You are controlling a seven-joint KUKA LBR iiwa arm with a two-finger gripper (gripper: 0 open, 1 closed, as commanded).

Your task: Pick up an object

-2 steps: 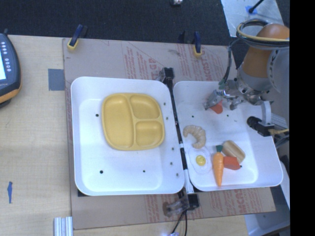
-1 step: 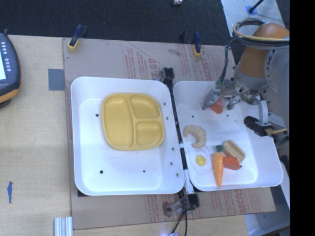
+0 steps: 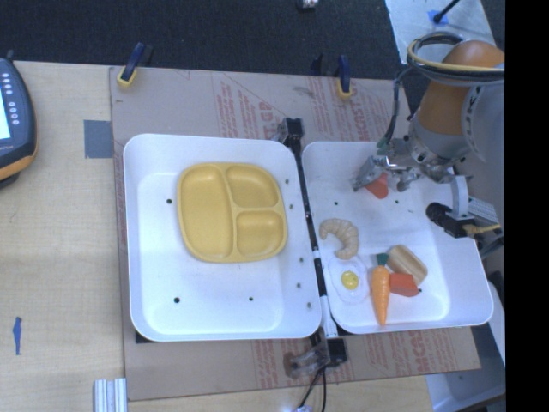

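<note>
The gripper (image 3: 379, 178) hangs low over the far part of the right bin (image 3: 433, 312), and a small red piece (image 3: 377, 189) sits right at its fingertips; whether it is pinched between them or just lying under them, I cannot tell from here. Just beyond the tool, toward the near side of that bin, lies a pale shrimp (image 3: 341, 235), curled. A bit further on come a hot dog in a bun (image 3: 407, 263) with a red chunk (image 3: 403, 286) touching it, an orange carrot (image 3: 380, 293) pointing toward the near rim, and a fried egg (image 3: 348, 280) beside the carrot. Well away from the tool, across the divide, the left bin (image 3: 154, 307) holds a yellow divided plate (image 3: 232, 211), lying flat. Farthest off, at the bench's edge, rests a black and orange handheld pendant (image 3: 13, 118)
</note>
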